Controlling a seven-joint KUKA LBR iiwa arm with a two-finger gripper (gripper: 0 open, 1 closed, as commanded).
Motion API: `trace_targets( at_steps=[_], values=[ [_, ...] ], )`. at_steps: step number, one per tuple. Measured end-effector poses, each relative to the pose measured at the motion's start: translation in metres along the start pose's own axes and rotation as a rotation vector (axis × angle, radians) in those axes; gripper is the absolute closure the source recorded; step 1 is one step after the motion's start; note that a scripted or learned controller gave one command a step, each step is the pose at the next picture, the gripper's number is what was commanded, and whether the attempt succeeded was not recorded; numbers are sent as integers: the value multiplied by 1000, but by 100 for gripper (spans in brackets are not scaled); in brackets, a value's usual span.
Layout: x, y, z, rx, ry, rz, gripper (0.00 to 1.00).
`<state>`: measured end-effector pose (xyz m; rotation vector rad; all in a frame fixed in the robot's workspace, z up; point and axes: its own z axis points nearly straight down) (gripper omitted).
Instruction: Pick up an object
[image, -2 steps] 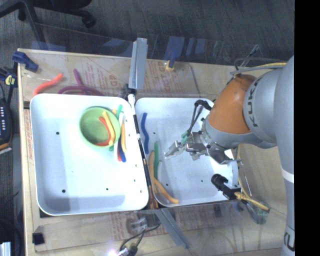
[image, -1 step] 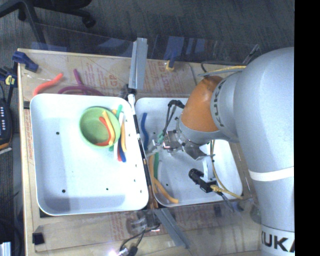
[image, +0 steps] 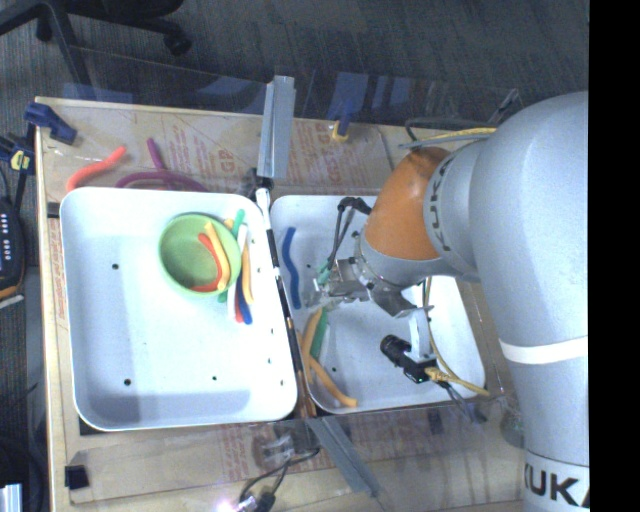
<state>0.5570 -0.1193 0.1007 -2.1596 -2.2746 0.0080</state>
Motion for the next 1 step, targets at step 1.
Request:
trace_targets(
  at_steps=[1],
  values=[
    [15,43,-94,-7,-1,-261,100]
  ],
)
